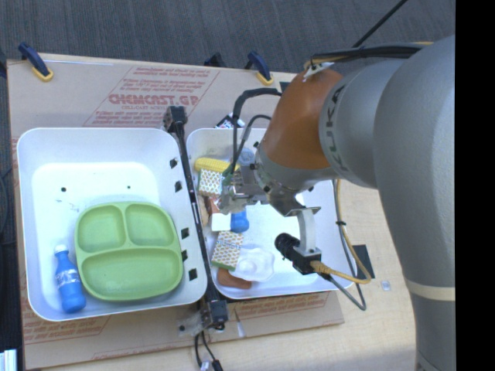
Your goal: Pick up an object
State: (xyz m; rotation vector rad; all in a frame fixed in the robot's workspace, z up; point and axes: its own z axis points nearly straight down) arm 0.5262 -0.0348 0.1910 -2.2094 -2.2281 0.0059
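The grey arm (387, 114) fills the right side, its orange band bent over the right bin. Under both bins lies a cardboard sheet (116, 91) with red print, pinned at the far edge by blue clamps (35, 60). The left bin (46, 141) is the larger in view and the right bin (267, 224) sits just beside it, their rims touching along a line of black clips. In the left bin a green plate (128, 250) with three wells lies flat toward the near side, and a blue bottle (68, 280) lies just beside its left edge, near the bin's near-left corner. The gripper (236, 198) hangs over the left half of the right bin, among the clutter there; whether it is open or closed cannot be told, since the wrist hides it from above, and nothing can be seen held in it. The things to pick are all bunched along that bin's left wall. A yellow item (209, 165) lies at the far end, with a checked packet (210, 182) touching it on the near side. A white wad (255, 265) lies toward the near rim, beside a second checked packet (228, 247), and a red-brown piece (232, 279) shows under those two. A small blue item (240, 222) sits just below the gripper, between the two packets.
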